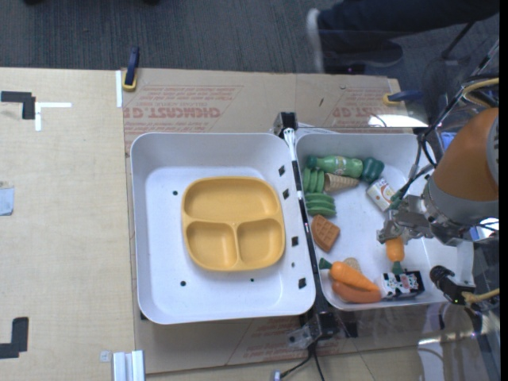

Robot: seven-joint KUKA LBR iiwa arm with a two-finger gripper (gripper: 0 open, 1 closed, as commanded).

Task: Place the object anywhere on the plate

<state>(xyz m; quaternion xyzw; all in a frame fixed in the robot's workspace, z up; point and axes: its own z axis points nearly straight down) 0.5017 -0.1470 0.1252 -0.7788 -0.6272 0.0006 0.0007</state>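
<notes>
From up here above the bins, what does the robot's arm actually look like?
The arm comes in from the right as a rounded grey body with a broad orange band above the wrist. Thin dark cables, one of them yellowish, loop beside it near the right edge. At its end sits a small, dull grey metal gripper, blocky and mechanical-looking, much narrower than the arm itself. I can't make out any markings or labels on it.

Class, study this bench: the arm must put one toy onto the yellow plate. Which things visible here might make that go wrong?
1. The tool sits right above a small orange piece; a grip is not confirmed, so it may slip or stay behind.
2. The right bin is crowded: a carrot and a small carton lie close and could be knocked.
3. The plate lies in the left bin, so carrying must clear both rims.
</notes>
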